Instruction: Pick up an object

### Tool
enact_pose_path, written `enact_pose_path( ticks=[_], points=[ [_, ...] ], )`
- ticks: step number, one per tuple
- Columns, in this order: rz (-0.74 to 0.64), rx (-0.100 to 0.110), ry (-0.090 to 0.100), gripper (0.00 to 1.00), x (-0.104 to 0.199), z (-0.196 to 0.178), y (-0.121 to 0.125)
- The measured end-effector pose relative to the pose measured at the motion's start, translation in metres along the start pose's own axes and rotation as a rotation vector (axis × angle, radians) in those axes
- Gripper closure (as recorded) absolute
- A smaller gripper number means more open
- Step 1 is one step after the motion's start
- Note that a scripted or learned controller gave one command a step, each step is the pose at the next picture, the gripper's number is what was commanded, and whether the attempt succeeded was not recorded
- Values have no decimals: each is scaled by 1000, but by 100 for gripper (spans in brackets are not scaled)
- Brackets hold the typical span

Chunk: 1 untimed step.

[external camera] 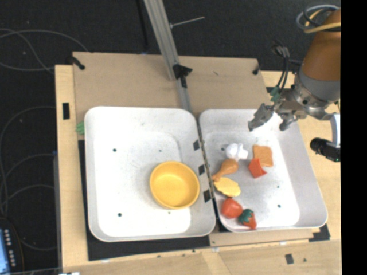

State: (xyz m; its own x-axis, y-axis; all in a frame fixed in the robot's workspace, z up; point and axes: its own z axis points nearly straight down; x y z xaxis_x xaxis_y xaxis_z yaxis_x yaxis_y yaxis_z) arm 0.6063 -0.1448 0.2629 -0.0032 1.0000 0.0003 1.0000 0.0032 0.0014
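My gripper hangs over the far right part of the right bin, its two dark fingers spread apart with nothing between them. Below it in that bin lie a white object, an orange block, a small red block, a toy drumstick, a yellow lemon-like piece, a red tomato and a strawberry. The yellow bowl sits in the left bin.
A metal pole slants up from the bench's back between the bins. The bins' shared rim carries black clips. Bare wooden bench lies beyond the bins.
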Motion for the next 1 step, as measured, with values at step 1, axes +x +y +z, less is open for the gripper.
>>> enact_pose_path(
  ticks=[1],
  points=[
    [0, 0, 0, 0, 0, 0, 0]
  ],
)
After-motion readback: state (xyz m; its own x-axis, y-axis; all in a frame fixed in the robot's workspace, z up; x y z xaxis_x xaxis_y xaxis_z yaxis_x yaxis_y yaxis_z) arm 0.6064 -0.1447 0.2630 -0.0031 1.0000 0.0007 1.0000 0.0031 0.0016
